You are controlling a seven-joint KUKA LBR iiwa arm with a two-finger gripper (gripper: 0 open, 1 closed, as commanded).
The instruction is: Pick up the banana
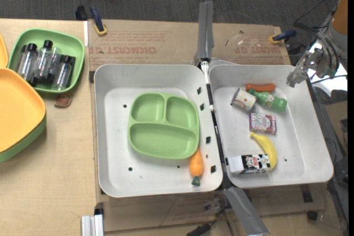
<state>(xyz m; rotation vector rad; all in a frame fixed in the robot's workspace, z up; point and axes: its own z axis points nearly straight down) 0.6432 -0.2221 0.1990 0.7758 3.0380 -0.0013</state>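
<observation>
The right bin (315, 119) sits under the claw (301, 72), whose open-or-shut state I can't tell. The banana (265, 147) lies well below-left of it, touching a carton (250, 163). Looks light, smooth, curved; grip across its middle.

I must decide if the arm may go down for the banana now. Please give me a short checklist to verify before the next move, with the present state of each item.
1. Target in view: the curved yellow banana lies in the shallow white right bin. Ok.
2. Top of banana uncovered: nothing lies on it. Ok.
3. Space around it: the black-and-white carton looks in contact with its lower end; the small purple box sits close above it. Not ok.
4. Gripper position: near the right bin's upper right corner, apart from the banana. Not ok.
5. Gripper open for the grasp: blurred. Cannot tell.
6. Gripper carries nothing: cannot tell.
</observation>
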